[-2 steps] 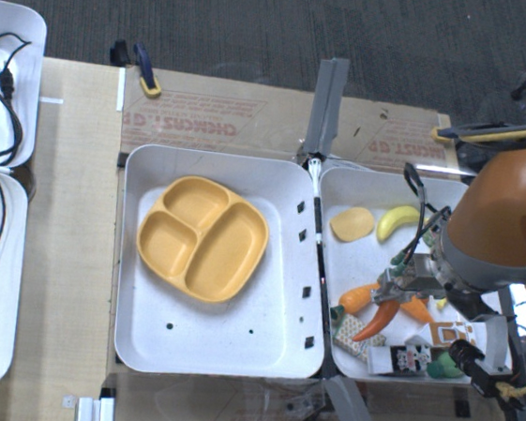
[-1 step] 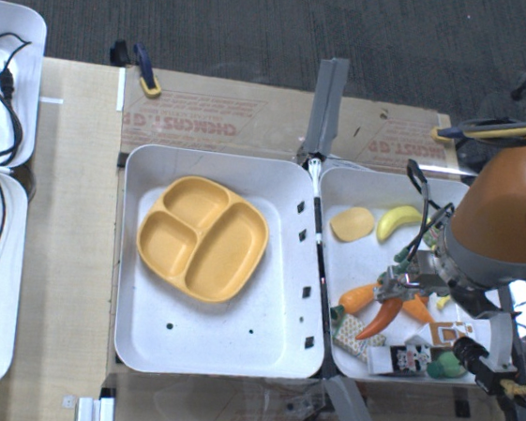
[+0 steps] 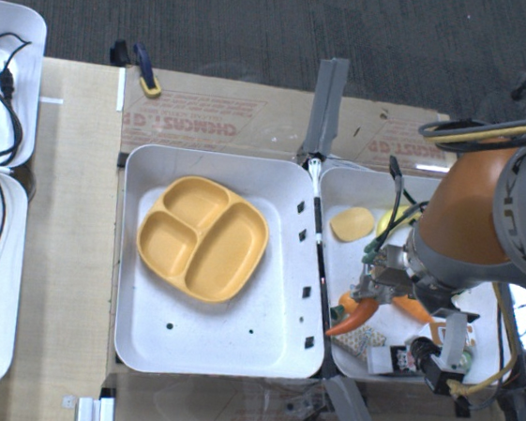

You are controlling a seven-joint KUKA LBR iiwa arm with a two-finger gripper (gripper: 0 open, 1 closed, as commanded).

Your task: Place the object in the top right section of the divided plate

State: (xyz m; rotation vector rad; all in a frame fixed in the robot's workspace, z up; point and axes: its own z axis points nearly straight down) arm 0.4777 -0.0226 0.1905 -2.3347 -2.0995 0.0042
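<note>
Your gripper (image 3: 366, 297) hangs low in the right bin (image 3: 490, 372), well right of the plate (image 3: 203, 238), over what looks like an orange carrot (image 3: 352, 319) lying slantwise toward the divider; finger state I cannot tell.

right bin (image 3: 338, 360): mostly under arm (image 3: 475, 215) | pincer (image 3: 366, 297) tips: unclear | orange piece (image 3: 349, 320): part-hidden

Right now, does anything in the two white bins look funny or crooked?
Yes. The yellow divided plate sits turned at a slant in the left bin, not square with its walls. In the right bin, an orange carrot-like piece pokes toward the wall between the bins.
</note>
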